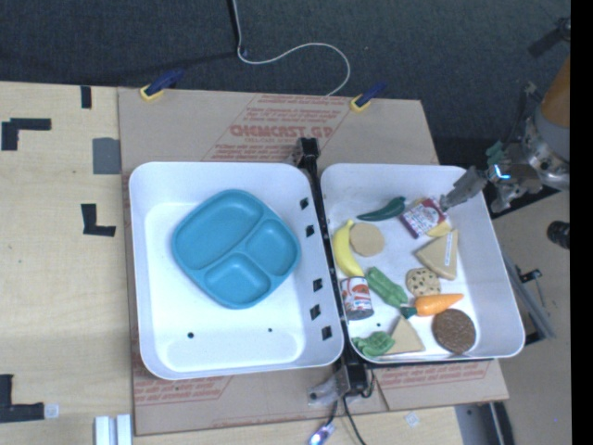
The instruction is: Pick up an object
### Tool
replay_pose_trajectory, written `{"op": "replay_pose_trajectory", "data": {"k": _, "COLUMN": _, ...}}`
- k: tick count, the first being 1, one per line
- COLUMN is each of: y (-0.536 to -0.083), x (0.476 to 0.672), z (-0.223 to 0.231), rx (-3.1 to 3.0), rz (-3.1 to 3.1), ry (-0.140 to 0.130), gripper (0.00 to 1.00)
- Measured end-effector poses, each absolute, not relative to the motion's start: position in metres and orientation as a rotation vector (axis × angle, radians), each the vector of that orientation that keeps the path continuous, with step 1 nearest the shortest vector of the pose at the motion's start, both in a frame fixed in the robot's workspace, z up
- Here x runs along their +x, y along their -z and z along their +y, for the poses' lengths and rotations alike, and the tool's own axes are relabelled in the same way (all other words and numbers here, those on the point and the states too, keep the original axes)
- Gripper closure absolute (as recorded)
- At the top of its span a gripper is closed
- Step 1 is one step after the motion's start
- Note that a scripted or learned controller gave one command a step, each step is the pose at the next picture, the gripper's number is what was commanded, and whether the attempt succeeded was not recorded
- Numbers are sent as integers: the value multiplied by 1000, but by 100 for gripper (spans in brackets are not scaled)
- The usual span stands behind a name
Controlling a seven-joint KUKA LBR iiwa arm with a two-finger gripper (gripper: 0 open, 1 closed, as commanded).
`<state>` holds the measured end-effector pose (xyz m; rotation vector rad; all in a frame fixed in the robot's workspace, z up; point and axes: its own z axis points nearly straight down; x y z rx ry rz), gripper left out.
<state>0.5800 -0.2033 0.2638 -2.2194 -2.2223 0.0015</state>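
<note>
Right bin (505, 290), near edge: brown round cookie (454, 330), sandwich wedge (406, 336), green leafy piece (374, 345). Mid bin: carrot (435, 303), small can (358, 298), chip cookie (422, 281), green pod (386, 286), banana (345, 248), tan disc (367, 240), cheese wedge (441, 254). Far part: red-white packet (422, 217), green pepper (383, 209). Gripper (460, 191) hangs just over the packet's far right edge, nothing visibly between its fingers; opening cannot be judged. Left bin (153, 248): blue divided plate (235, 247).
</note>
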Motion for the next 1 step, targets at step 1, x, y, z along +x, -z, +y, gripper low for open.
{"op": "replay_pose_trajectory", "data": {"k": 1, "y": -317, "x": 524, "z": -171, "rx": -2217, "rz": -2223, "ry": -1, "gripper": 0}}
